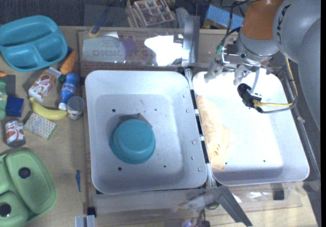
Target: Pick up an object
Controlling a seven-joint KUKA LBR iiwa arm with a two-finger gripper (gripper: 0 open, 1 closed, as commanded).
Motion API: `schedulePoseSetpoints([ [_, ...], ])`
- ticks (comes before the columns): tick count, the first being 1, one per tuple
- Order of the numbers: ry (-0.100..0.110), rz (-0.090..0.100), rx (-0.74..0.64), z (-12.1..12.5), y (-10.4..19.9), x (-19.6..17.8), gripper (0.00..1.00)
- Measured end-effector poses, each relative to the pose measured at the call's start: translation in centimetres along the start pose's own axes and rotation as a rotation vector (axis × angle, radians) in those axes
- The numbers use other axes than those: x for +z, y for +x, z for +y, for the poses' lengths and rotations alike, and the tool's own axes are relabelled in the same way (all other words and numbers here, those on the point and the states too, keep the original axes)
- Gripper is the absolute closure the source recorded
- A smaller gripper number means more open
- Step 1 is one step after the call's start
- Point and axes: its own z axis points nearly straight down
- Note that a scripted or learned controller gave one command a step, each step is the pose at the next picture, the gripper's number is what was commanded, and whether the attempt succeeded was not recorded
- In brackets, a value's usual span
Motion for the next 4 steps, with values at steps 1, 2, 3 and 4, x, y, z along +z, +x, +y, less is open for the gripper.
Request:
schedulePoseSetpoints([
  [1, -0.006, -0.002, -0.033, 0.6, -6.4, -2.8, 0.00],
  [2, -0.001, -0.001, -0.042, -8.2, -7.2, -1.8, 0.00],
  [3, -0.014, -0.002, -0.279, -11.0, -4.7, 9.5, 0.00],
  [4, -0.014, -0.001, -0.259, -10.3, -4.8, 9.5, 0.00],
])
